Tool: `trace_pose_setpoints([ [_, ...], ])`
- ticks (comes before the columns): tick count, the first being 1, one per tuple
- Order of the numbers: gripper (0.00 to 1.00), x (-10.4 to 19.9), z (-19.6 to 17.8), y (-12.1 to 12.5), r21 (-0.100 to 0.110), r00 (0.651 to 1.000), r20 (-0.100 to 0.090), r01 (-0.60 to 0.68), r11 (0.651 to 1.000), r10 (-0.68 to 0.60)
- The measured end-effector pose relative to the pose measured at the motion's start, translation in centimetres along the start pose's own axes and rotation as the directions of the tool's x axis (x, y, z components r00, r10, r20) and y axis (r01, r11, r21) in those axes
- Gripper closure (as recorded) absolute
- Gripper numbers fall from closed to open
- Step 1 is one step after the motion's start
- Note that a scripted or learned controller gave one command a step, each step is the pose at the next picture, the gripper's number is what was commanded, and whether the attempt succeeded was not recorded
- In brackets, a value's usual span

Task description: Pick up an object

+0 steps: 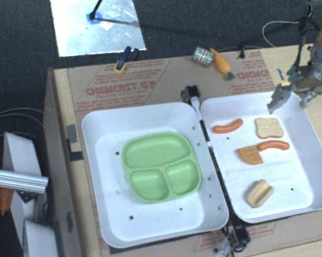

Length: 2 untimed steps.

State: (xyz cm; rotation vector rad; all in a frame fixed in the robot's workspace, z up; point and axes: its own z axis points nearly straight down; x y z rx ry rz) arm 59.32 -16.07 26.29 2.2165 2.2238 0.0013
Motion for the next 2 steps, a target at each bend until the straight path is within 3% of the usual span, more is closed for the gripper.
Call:
trace_pose_setpoints([
  [1, 0.0, 4.1, 10.9, -2.9, 0.004, 1.0, -0.001, 0.0, 1.0, 0.0],
  [2, 0.0, 3.7, 17.3, -1.9, -0.015, 1.0, 0.005, -0.001, 1.0, 0.001],
])
